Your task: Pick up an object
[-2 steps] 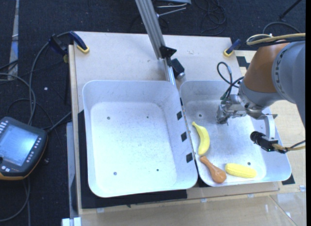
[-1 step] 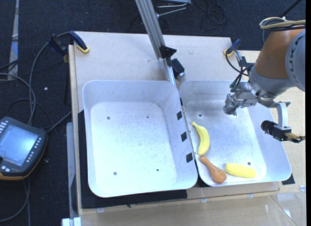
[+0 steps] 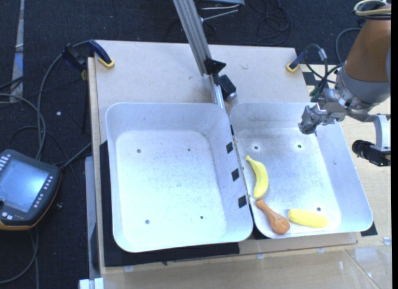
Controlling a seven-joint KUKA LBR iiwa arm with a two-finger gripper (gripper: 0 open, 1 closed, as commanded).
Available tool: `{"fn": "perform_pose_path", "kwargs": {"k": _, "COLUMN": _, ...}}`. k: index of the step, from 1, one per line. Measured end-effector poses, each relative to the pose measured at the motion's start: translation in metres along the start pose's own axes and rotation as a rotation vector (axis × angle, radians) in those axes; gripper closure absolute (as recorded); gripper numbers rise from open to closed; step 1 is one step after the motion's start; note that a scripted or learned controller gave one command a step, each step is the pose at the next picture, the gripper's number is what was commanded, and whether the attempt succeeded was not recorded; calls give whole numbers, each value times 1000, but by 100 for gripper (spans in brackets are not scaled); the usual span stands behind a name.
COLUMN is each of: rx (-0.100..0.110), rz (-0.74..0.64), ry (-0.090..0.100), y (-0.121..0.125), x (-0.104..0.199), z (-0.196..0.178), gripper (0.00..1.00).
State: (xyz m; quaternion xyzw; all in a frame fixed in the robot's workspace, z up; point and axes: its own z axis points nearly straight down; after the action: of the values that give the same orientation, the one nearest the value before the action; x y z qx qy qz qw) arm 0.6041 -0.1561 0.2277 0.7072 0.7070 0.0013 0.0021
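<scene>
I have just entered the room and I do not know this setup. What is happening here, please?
A grey robot arm with an orange band reaches in from the right. Its gripper hangs over the upper right part of the right bin, with nothing visibly held. A banana, an orange spoon-like toy and a yellow lemon-like piece lie near that bin's lower left. None is picked up yet.

The claw (image 3: pixel 308 125) hangs over the right bin's (image 3: pixel 348 182) far edge. Well below and left of it lie a banana (image 3: pixel 259 177), an orange spoon (image 3: pixel 273 217) and a yellow fruit (image 3: pixel 307 218).
</scene>
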Motion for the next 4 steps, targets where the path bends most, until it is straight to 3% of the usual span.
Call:
{"fn": "perform_pose_path", "kwargs": {"k": 1, "rx": 0, "rz": -1, "ry": 0, "y": 1, "x": 0, "z": -53, "gripper": 100}}
{"fn": "perform_pose_path", "kwargs": {"k": 4, "rx": 5, "rz": -5, "ry": 2, "y": 3, "x": 153, "z": -44, "gripper": 100}}
